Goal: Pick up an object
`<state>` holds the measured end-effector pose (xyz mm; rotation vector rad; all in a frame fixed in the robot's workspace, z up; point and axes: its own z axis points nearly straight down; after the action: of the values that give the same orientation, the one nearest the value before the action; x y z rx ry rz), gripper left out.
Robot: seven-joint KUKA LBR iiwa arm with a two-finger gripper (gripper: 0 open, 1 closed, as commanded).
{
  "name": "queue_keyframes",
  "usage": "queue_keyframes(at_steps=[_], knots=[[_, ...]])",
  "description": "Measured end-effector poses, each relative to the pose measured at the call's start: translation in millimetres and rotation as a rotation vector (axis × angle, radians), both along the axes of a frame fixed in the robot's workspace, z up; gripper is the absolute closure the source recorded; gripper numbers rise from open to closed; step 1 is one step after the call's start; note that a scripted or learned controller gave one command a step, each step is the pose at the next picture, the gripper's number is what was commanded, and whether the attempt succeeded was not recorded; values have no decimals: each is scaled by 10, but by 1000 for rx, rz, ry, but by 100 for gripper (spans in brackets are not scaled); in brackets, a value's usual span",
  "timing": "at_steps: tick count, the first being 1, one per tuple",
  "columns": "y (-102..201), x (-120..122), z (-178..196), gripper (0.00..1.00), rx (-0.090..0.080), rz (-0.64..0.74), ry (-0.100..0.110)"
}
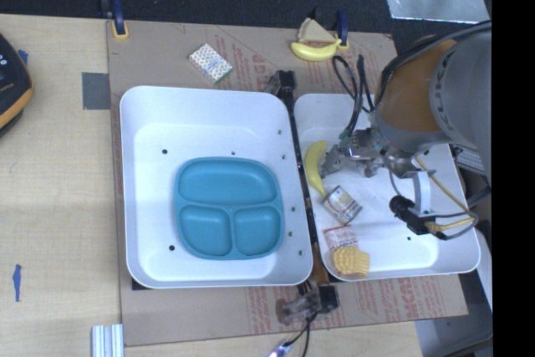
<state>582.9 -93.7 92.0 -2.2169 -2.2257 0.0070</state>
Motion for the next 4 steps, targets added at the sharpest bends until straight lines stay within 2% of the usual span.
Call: queue_keyframes(at_steps=[1, 2, 3, 4], knots=[[-160, -506, -7, 0, 3, 1, 1], [-170, -506, 96, 100, 1, 3, 2], [-169, -505, 96, 0, 1, 3, 2], [-247, -731, -6, 0, 3, 0, 1]])
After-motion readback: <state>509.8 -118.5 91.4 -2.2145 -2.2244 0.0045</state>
